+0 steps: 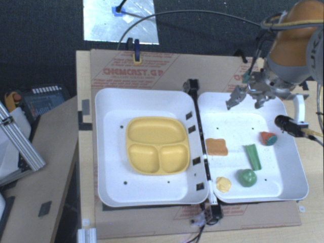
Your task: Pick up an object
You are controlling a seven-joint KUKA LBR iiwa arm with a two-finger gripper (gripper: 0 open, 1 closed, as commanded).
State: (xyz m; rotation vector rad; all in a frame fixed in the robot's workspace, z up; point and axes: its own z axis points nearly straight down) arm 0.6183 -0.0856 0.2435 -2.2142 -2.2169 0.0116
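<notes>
The two white bins [152, 97] look like smooth plastic with a soft shine. The yellow tray [154, 145] is smooth plastic too. The bench [167, 67] looks like brown cardboard, flat and dull, with red print. A crinkly sheet of foil [119, 14] shines like metal. The floor [35, 34] looks like dark, rough carpet.

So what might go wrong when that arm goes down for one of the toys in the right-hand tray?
The gripper hangs over the far end of the right bin, away from the toys, so a blind descent would likely close on nothing.

The green block and green round toy lie close together; grabbing one may nudge the other.

The red and teal toy sits near the bin's right wall, which could block a finger.
</notes>
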